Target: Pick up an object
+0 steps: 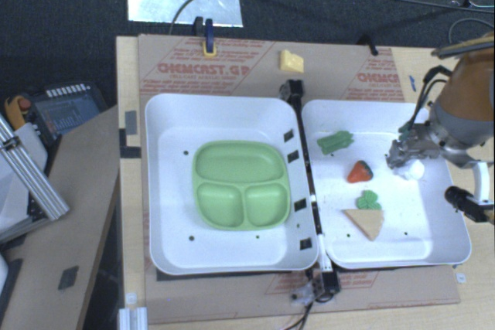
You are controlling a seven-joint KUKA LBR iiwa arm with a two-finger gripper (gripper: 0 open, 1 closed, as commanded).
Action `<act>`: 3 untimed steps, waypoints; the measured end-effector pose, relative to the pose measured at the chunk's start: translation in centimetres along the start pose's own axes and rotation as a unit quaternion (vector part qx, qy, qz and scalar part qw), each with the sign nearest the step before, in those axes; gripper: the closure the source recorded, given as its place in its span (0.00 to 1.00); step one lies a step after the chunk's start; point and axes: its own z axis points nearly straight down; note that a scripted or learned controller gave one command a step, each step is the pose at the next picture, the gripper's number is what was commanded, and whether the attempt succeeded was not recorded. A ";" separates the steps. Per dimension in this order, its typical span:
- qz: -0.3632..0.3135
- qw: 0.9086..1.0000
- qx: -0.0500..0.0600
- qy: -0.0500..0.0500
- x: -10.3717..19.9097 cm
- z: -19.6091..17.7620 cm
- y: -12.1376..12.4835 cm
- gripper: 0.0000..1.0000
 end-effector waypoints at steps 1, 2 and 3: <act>0.000 1.000 -0.001 0.000 0.1 -6.4 -0.1 1.00; 0.000 1.000 -0.001 0.000 0.0 -10.8 0.4 1.00; -0.002 1.000 0.001 0.001 4.6 -9.3 1.9 1.00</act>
